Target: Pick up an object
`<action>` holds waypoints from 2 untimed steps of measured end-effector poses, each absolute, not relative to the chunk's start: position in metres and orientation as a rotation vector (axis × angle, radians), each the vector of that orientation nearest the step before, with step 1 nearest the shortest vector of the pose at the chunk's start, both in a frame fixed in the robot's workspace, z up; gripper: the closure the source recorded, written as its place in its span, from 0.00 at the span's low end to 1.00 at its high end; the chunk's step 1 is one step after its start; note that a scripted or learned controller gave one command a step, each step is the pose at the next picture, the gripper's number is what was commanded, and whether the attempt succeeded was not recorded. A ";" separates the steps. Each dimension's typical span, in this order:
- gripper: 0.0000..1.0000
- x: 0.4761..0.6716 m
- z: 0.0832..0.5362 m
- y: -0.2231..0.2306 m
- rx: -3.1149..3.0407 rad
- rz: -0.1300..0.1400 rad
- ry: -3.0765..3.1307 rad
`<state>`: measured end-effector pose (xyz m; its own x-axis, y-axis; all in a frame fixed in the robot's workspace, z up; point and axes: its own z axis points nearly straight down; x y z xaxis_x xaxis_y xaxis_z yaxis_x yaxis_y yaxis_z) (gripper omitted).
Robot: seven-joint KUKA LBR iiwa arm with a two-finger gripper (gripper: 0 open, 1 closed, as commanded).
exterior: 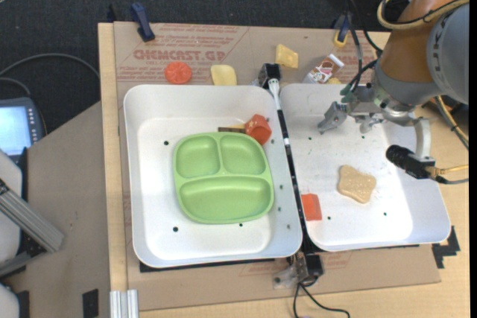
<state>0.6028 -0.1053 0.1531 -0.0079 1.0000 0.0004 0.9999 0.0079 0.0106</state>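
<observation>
My gripper [346,121] hangs over the back part of the right bin [417,231]. Its fingers are spread open with nothing between them. A tan toast-shaped piece [355,184] lies in the middle of that bin, below and slightly right of the gripper. An orange-red block [311,207] rests against the bin's left wall. In the left bin [141,160] sits a green divided plate [222,176], with a small red-orange object [258,130] just past its far right corner.
On the cardboard behind the bins lie a red disc [177,72], two yellow pieces [223,74] [286,56] and a small carton [322,71]. Blue clamps [141,21] hold the board's back edge. A black cable fitting [407,161] hangs over the right bin's right side.
</observation>
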 end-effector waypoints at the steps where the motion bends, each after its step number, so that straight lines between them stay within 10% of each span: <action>1: 0.00 0.549 0.081 -0.143 2.231 -0.009 2.221; 2: 0.00 0.499 0.084 -0.144 2.228 -0.005 2.222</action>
<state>0.4987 -0.1443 0.0841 0.0027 1.0000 0.0016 1.0000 -0.0027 -0.0058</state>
